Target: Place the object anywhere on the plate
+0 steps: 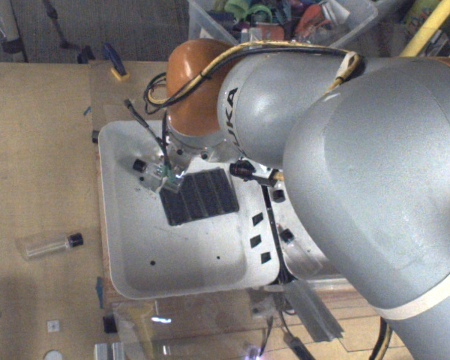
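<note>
- We read "KUKA" in dark letters running up the grey arm [262,111], just beside its orange band [195,81].
- We find no other legible text.

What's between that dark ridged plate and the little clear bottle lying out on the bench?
In the camera view, bare white bin floor and rim, then bare bench, separate the dark plate from the bottle.

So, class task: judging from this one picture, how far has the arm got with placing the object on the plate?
Done: the arm has reached into the left bin, and its tool sits at the upper left corner of the dark ribbed plate. In hand: a small clear object appears at the tool tip, but whether it is gripped is too blurred to tell. Left: the object is not visibly lying on the plate and let go.
</note>
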You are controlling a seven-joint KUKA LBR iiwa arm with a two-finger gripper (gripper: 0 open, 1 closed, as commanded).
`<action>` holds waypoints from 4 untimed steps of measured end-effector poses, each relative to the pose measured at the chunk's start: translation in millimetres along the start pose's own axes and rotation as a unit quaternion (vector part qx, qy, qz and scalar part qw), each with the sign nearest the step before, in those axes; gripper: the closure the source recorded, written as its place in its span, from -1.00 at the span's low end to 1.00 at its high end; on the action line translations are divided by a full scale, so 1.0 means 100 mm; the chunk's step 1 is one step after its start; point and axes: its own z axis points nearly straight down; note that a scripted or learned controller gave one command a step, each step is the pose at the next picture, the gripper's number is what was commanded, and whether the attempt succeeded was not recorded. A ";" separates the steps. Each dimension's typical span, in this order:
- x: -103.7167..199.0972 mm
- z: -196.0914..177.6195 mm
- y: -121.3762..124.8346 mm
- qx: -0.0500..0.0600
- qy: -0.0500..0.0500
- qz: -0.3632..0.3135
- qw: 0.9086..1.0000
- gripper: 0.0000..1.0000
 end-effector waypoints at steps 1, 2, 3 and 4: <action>-0.01 -0.34 0.20 0.003 0.001 -0.180 0.984 1.00; 0.72 -0.02 -0.28 -0.001 -0.001 -0.454 0.891 1.00; 0.20 -0.17 0.04 0.003 0.002 -0.260 0.966 1.00; 0.04 -0.94 0.16 0.004 0.001 -0.100 0.995 1.00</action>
